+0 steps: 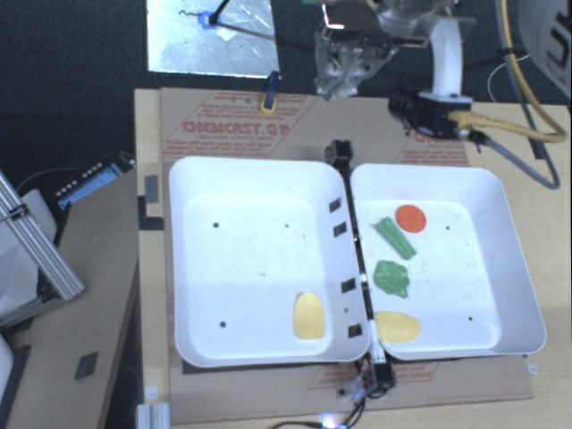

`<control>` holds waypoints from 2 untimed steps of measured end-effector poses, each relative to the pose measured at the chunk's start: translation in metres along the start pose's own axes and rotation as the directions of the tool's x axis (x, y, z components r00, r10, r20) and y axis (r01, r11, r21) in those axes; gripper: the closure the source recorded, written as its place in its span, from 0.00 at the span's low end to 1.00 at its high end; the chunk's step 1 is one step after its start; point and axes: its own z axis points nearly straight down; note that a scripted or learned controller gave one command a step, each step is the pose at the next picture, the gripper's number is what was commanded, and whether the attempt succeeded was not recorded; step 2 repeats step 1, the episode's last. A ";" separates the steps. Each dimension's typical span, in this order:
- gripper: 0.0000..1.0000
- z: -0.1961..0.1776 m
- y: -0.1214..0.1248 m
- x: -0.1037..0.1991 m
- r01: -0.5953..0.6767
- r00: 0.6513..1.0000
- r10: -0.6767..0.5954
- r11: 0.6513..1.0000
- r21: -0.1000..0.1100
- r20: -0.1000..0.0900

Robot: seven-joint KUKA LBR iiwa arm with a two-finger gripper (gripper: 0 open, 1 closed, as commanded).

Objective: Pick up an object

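My gripper (338, 83) hangs high above the back edge of the bench, behind both bins, with nothing visible between its fingers. The right bin (509, 239) holds an orange disc (410, 218), a green stick (394, 238), a green leafy piece (391, 278) and a yellow piece (396, 327) near its front left corner. A pale yellow oval (309, 315) lies in the left bin (206, 186), near the front right.
A cardboard sheet (223, 123) lies under both bins. A shiny metal plate (213, 25) sits behind it at the back left. Black clips (340, 231) line the seam between the bins. An aluminium frame (36, 248) stands at the far left.
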 end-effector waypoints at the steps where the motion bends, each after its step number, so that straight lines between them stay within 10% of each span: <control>1: 1.00 0.000 -0.078 0.053 0.011 1.000 -0.011 1.000 0.009 -0.002; 2: 1.00 0.000 -0.078 0.053 0.011 1.000 -0.011 1.000 0.009 -0.002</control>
